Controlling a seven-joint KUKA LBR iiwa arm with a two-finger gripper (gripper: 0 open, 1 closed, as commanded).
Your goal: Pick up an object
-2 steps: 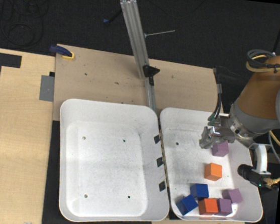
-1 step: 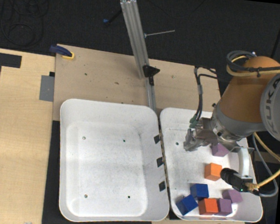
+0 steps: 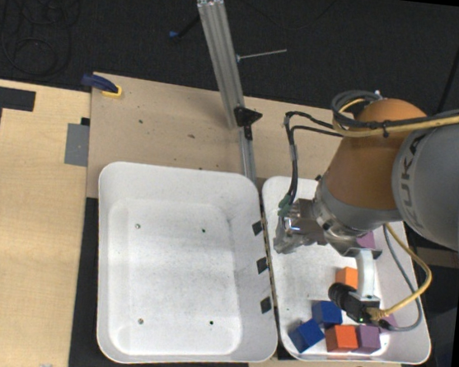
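Observation:
My gripper (image 3: pixel 290 227) hangs low over the upper left part of the right bin (image 3: pixel 301 279), close to the wall between the two bins. Nothing shows in its grasp. Loose blocks lie in that bin's near right corner: two blue blocks (image 3: pixel 308 335) (image 3: pixel 328 313), an orange block (image 3: pixel 342 338) and a purple block (image 3: pixel 369 337). A smaller orange piece (image 3: pixel 349 277) and a white cylinder (image 3: pixel 365 274) lie further up, beside the wrist. A purple bit (image 3: pixel 366 239) peeks out from under the arm.
The left bin (image 3: pixel 119 206) stands alongside, sharing a wall fitted with black clips (image 3: pixel 262 265). A slanted aluminium bar (image 3: pixel 226 78) rises behind the bins. The arm's bulk covers the right bin's far right part.

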